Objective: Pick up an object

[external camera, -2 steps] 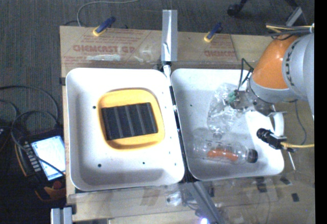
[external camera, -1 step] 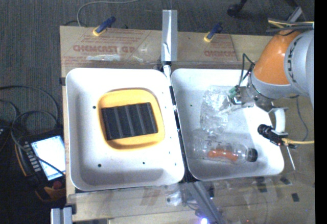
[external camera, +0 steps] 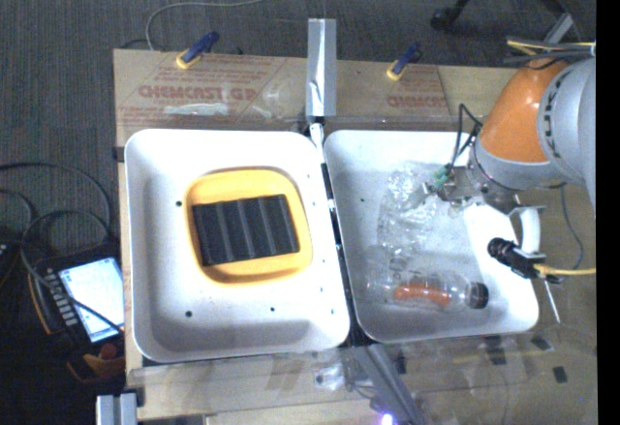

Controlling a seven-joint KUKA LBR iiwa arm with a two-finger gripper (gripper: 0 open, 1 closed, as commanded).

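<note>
Camera view, from above and at a slant: two white bins sit side by side on a bench covered with a brown sheet printed in red letters. The left bin (external camera: 155, 317) holds a yellow tray (external camera: 249, 224) with a dark ribbed insert, lying flat near the bin's middle. The right bin (external camera: 523, 317) holds a clear plastic bottle (external camera: 426, 293) lying on its side near the front wall, dark cap toward the right and something orange inside it. Above the bottle lies a crumpled piece of clear wrap (external camera: 402, 205), reaching from the bin's middle toward its far side (its edges are hard to trace against the white floor).

The arm (external camera: 528, 128) comes in from the right, its orange band over the right bin's far right corner. The gripper (external camera: 448, 185) hangs at the right edge of the wrap, well apart from the bottle. Whether it is open or closed cannot be told, and nothing can be seen held in it. A black cable end (external camera: 511, 255) hangs below the wrist over the bin's right side.

Two blue and yellow clamps (external camera: 197, 49) pin the sheet at the bench's far edge. A metal post (external camera: 321, 70) stands between the bins at the back. On the floor at left lies a tablet (external camera: 89, 295) among black cables.
</note>
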